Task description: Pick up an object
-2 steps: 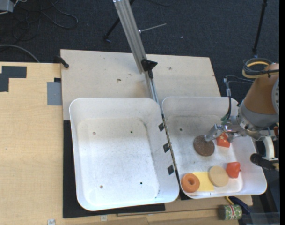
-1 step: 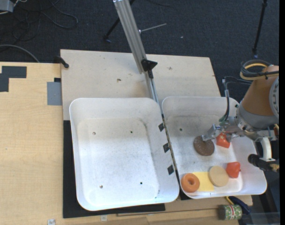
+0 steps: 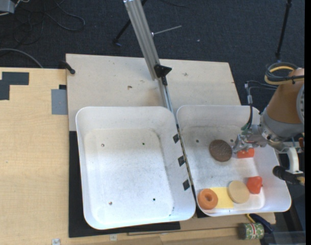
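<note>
My gripper (image 3: 241,145) is low inside the right bin (image 3: 211,114), near its right side. A small orange-red piece (image 3: 246,153) lies right under or against the gripper tip; I cannot tell whether it is held. A brown round disc (image 3: 220,150) lies just left of the gripper. Nearer the front of the bin are a red block (image 3: 255,184), a tan disc (image 3: 239,192) resting on a flat yellow piece (image 3: 222,198), and an orange ring (image 3: 208,199).
The left bin (image 3: 84,137) stands beside the right one, with a row of black clips (image 3: 181,160) along the shared wall. A slanted metal rail (image 3: 145,40) rises behind the bins. A green can (image 3: 253,231) lies in front of the right bin.
</note>
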You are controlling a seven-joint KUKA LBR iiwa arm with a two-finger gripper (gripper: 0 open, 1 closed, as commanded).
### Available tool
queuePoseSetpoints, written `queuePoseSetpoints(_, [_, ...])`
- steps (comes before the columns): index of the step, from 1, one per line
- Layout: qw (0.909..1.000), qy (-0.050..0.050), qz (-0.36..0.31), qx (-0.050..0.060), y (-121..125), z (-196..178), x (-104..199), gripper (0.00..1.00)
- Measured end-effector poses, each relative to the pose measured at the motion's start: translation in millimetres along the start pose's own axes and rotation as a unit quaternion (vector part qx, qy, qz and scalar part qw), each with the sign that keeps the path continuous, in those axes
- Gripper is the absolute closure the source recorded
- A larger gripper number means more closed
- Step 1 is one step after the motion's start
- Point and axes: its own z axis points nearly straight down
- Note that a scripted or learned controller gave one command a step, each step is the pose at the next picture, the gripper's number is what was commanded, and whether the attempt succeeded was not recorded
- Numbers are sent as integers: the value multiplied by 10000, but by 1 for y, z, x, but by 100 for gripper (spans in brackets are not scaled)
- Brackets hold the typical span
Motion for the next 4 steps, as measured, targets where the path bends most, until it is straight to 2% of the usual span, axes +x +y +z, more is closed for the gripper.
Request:
queuePoseSetpoints(1, [10000,-2,-33,10,9,-47,2,100])
queuePoseSetpoints(3, [10000,-4,-37,5,6,-132,3,100])
queuePoseSetpoints(4, [10000,15,-47,42,-4,-121,56,100])
